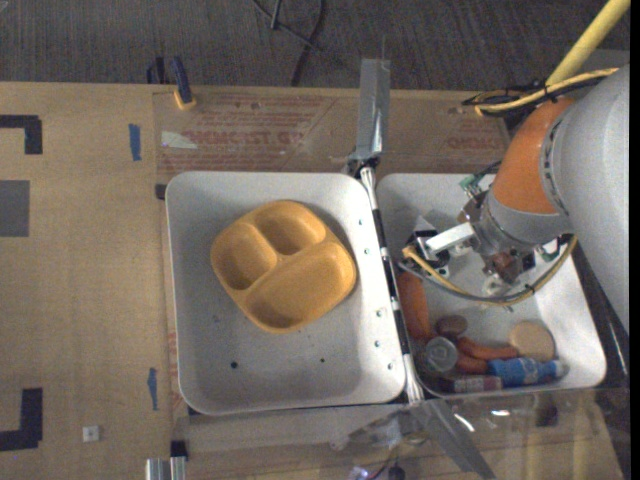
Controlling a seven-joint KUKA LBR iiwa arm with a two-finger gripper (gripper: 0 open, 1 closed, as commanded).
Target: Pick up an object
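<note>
- Your gripper [500,268] hangs over the right bin [585,338]; you cannot tell if it is released or clenched.
- Below it lie crowded a long orange carrot [414,308], a round can [438,354], a tan disc [531,340] and a blue packet [525,371].
- The left bin [210,358] holds a smooth yellow divided plate [283,265].

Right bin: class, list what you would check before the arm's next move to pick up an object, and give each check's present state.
1. Gripper over the right bin: ok.
2. Objects there to pick: ok; carrot, can, tan disc, blue tube.
3. Gripper already carrying something: cannot tell.
4. Objects spaced for a clean grasp: not ok; most crowd together along the bin's lower edge.
5. Yellow plate out of the way: ok; it lies in the left bin.
</note>
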